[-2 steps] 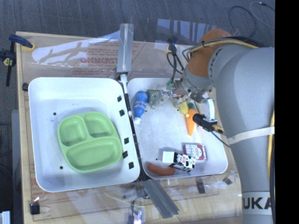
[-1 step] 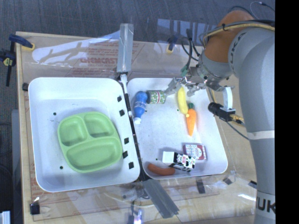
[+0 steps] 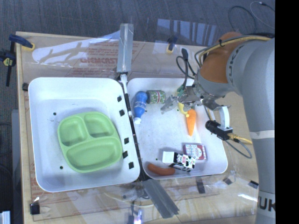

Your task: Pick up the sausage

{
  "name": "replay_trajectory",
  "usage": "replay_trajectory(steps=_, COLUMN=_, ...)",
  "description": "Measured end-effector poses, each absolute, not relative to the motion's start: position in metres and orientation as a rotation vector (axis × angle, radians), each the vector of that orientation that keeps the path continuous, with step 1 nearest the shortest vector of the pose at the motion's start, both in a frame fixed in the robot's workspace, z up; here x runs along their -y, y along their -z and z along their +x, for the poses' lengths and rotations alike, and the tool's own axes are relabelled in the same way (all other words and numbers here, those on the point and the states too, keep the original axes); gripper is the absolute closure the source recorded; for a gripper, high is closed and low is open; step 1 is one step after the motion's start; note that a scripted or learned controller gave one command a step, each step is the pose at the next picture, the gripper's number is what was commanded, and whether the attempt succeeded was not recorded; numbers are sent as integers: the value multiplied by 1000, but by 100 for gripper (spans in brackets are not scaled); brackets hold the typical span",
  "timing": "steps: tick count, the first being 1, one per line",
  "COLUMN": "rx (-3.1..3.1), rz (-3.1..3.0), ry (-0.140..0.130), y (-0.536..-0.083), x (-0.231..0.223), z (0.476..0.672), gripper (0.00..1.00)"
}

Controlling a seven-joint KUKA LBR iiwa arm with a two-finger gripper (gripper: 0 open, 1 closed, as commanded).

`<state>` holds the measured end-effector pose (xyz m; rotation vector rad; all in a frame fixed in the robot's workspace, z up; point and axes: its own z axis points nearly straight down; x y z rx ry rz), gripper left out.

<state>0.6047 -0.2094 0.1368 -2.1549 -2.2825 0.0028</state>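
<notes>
Sausage (image 3: 161, 169) lies at the right bin's (image 3: 154, 143) near edge; pincer (image 3: 180, 102) far off, grip state indiscernible.

Robot lab, clamped bench (image 3: 28, 55) (taped sheeting)

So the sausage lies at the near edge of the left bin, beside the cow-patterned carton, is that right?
Not quite. The camera view shows the sausage at the near edge of the right bin, not the left one. It does lie beside the cow-patterned carton. The left bin holds the green divided plate.
</notes>
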Motion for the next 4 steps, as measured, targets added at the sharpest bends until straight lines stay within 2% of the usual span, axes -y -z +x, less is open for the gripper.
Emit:
replay_trajectory(steps=1, rx=2323, rz=-2115, ry=-1, y=-183, x=211, z=627, gripper=0)
replay_trajectory(steps=2, rx=2149, rz=-2287, ry=-4, y=-91, x=210, z=552, gripper=0)
replay_trajectory(steps=3, rx=2153, rz=-2283, ry=-6, y=-101, x=210, z=552, gripper=100)
replay_trajectory(steps=4, rx=2159, rz=-2278, ry=-7, y=-111, x=210, z=553, gripper=100)
